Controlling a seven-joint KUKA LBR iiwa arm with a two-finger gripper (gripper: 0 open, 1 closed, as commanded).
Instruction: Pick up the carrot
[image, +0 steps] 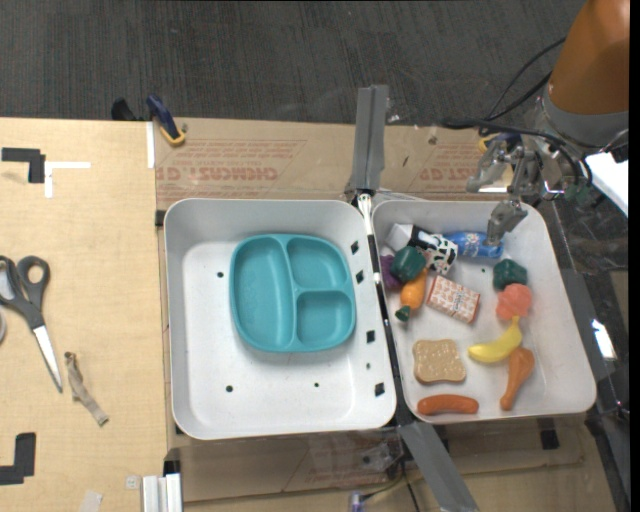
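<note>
The carrot (412, 295) is a small orange toy with a green top pointing down-left. It lies at the left side of the right bin (572, 330), close to the divider. A dark green toy (408, 263) touches it from above and a pink box (452, 299) lies just to its right. My gripper (503, 222) hangs over the far part of the same bin, beside a blue bottle (470, 245). It is well to the right of the carrot and farther back. Nothing is visibly held in it.
The right bin also holds a toast slice (440, 361), a sausage (447, 404), a banana (497, 345), a drumstick (516, 377) and a peach-coloured fruit (514, 300). A teal divided plate (294, 292) sits in the left bin (200, 400). Scissors (30, 300) lie on the bench at far left.
</note>
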